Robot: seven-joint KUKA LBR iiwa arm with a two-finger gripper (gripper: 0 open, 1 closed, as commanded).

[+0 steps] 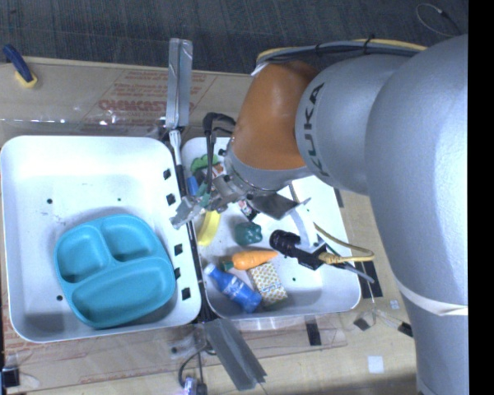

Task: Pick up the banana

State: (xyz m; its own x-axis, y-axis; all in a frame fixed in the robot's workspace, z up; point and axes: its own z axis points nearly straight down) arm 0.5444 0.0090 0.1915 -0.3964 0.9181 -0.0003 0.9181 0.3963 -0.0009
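Smooth, rounded grey arm of bulky cylindrical links, with a pale seam between two of them. Glossy orange band above the wrist, dark KUKA lettering printed beside it on the grey casing. Small silvery metal end effector below, with a thin black cable looped at the band's edge.

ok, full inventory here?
left bin: 1, white, view's left
right bin: 1, white, view's right
tray: 1, blue, in left bin
banana: 1, yellow, right bin, left side
carrot: 1, orange, right bin, middle
teal item: 1, teal, beyond carrot
blue item: 1, blue, right bin, near side
patterned block: 1, pale, beside blue item
green item: 1, green, right bin, far side
arm: 1, grey/orange, over right bin
gripper: 1, grey, at banana
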